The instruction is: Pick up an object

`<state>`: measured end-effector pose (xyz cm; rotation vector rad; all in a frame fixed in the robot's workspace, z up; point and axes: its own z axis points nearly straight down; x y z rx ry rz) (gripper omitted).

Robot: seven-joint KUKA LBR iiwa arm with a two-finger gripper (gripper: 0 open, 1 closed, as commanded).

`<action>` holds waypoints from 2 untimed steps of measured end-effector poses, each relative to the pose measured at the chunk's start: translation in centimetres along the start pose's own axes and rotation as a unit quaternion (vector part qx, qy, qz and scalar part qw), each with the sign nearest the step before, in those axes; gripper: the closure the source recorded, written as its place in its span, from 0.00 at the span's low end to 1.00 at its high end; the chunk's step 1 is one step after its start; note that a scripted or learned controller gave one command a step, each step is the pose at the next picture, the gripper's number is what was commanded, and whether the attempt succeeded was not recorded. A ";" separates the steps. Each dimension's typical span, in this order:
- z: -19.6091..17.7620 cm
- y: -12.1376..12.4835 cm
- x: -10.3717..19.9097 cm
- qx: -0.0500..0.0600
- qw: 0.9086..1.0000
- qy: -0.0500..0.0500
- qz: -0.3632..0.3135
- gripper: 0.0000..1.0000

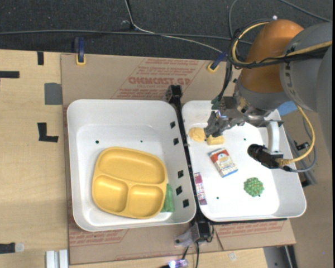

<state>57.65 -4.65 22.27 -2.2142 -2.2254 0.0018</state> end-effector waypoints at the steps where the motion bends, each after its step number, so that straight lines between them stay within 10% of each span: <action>1: -0.2 -1.5 6.0 0.000 1.000 0.000 -0.001 1.00; 2: 0.6 -2.9 11.6 0.000 1.000 0.000 0.000 1.00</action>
